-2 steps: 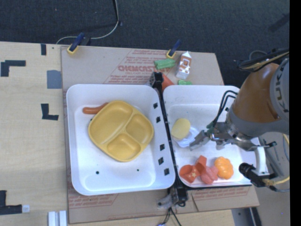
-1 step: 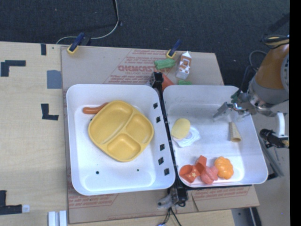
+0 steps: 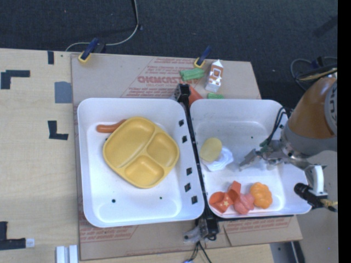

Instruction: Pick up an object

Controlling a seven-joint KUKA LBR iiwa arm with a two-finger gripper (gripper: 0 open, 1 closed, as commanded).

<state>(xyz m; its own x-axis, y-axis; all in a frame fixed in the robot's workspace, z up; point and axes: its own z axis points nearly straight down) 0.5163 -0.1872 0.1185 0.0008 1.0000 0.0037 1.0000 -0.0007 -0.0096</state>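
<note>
Two shallow white bins are seen side by side on a cardboard sheet [image 3: 159, 78] laid over the desk [image 3: 33, 147]. Yellow-and-blue clamps [image 3: 88, 51] are fixed at the sheet's far edge, and a dark cable [image 3: 133, 15] is trailed across the dark floor beyond.

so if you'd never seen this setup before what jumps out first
The big yellow divided tray in the left bin grabs the eye first, with an orange-red sausage poking out from under its upper left edge. Next comes the bright cluster at the front of the right bin: a red tomato-like piece, pinkish-red chunks and an orange lump. The gripper sits just above them, beside a pale yellow round thing.
</note>
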